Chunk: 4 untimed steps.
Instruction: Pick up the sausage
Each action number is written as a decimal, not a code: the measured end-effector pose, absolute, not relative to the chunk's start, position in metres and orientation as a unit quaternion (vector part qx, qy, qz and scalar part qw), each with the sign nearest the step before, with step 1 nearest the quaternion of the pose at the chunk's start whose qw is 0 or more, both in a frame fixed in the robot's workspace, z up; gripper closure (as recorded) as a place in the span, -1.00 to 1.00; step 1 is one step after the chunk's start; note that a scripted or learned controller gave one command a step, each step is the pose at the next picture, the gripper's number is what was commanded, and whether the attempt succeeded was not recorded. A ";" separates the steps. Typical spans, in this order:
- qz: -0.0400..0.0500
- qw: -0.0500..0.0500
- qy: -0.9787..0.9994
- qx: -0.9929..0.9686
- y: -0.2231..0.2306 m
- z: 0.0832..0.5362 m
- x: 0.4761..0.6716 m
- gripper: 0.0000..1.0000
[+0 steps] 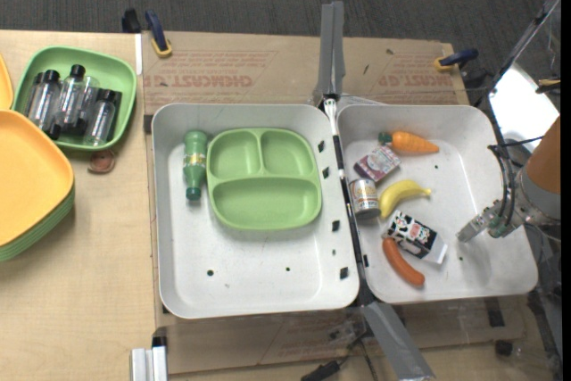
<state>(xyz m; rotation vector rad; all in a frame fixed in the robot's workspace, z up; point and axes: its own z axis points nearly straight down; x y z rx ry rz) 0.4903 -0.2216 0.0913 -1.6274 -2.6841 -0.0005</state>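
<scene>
Two white bins sit side by side; the left bin (178,281) holds a green divided tray (264,178). At 6 o'clock in the right bin (500,277) lies the sausage (403,261), touching a small carton (416,237). At 3 o'clock hangs the gripper (482,226), its opening impossible to tell, well apart from the sausage.

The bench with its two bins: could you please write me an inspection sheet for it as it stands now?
Surface: left bin and right bin side by side on cardboard.
Job's things: sausage lies in the right bin's near part, untouched.
Clutter: carrot, banana, can, packet, carton beside the sausage; green tray and bottle in left bin.
Grippers: gripper low at the right bin's right side, apart from the sausage.
Cables: nothing seen.
Surroundings: clamps, dish of vials, yellow plates.
</scene>
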 end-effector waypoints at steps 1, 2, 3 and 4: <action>-0.001 0.000 -0.854 -0.521 -0.222 0.101 0.492 1.00; 0.000 0.000 -0.925 -0.381 -0.219 0.100 0.478 1.00; -0.001 0.000 -0.970 -0.244 -0.221 0.092 0.478 1.00; 0.000 -0.003 -0.991 -0.131 -0.221 0.114 0.624 1.00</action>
